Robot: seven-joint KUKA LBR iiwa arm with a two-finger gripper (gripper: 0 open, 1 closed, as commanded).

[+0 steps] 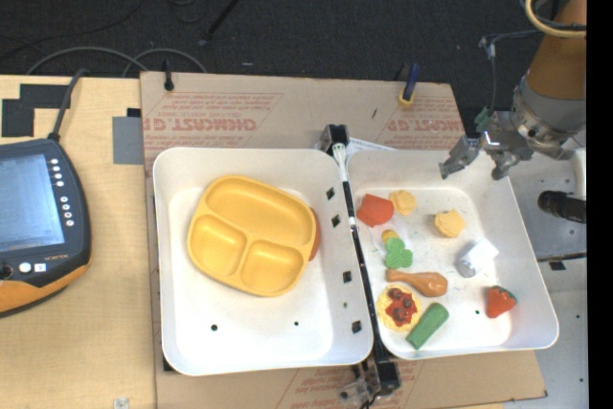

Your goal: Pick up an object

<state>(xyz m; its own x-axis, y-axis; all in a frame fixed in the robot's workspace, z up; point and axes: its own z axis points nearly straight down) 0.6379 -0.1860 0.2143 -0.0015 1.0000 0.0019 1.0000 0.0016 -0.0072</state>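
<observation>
White plastic, the left bin [182, 321] carries a yellow divided plate [251, 235]. The right bin [532, 302] holds small toy foods: a chicken drumstick [419, 282] lying left to right with its thick end to the right, and a green cucumber [427, 325] slanting from lower left to upper right beside a pizza slice [398, 306]. Above the right bin's far right corner, the claw [478, 164] hangs with fingers spread, gripping nothing.
</observation>
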